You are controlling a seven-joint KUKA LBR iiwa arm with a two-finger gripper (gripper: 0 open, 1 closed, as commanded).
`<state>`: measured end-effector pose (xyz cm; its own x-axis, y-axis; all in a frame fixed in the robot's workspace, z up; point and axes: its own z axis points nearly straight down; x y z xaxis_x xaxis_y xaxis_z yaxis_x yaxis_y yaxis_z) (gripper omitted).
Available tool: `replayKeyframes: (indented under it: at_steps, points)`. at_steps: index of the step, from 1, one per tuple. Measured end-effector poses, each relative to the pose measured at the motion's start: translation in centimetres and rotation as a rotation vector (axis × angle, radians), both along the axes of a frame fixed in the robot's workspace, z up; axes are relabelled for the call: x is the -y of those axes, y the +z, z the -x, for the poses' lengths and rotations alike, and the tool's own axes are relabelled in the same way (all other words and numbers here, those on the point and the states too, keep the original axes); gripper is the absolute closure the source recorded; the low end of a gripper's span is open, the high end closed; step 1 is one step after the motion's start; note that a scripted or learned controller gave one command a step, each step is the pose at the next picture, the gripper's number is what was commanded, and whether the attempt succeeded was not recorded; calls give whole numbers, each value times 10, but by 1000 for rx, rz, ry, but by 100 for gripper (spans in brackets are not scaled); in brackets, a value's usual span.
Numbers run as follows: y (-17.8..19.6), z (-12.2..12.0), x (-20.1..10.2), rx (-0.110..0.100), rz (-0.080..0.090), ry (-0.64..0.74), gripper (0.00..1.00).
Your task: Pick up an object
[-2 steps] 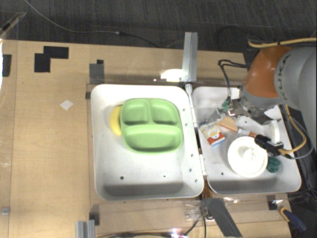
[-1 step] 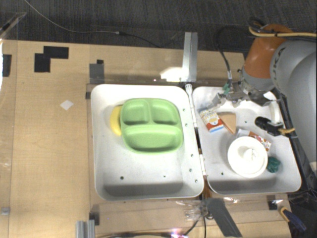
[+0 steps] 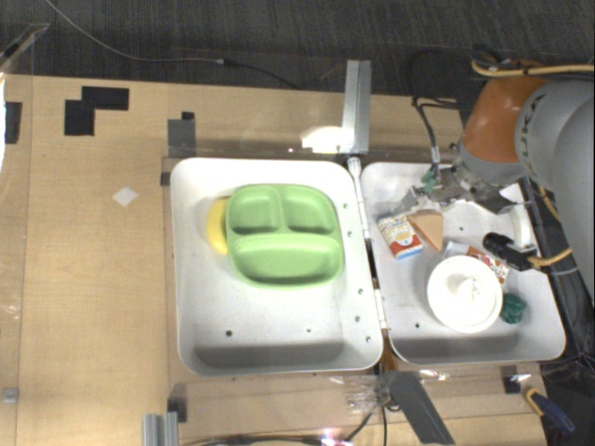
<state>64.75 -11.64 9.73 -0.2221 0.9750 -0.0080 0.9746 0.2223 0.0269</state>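
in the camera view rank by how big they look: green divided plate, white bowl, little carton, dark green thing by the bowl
1. green divided plate, left bin
2. white bowl, right bin
3. little carton
4. dark green thing, clearly the smallest

All sit at similar depth, so the order looks safe.

The pale wooden surface (image 3: 102,295) is carrying two shallow white bins: the left bin (image 3: 270,342) is sitting touching the right bin (image 3: 465,347), with black tape marks (image 3: 93,110) lying farther left of them.

A yellow thing (image 3: 216,226) lies mostly hidden under the green tray (image 3: 282,232), the arm (image 3: 544,128) runs off the right edge, and the hand (image 3: 429,186) is too blurred to read.
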Motion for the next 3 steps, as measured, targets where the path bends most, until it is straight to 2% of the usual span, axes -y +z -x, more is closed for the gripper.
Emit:
replayKeyframes:
  at_steps: [1,2,3]
  points:
    - [74,-24,14,-18,-1,-26,0]
    - [-2,38,-13,-8,-2,-78,0]
    - [-2,-12,-27,-9,-5,-259,0]
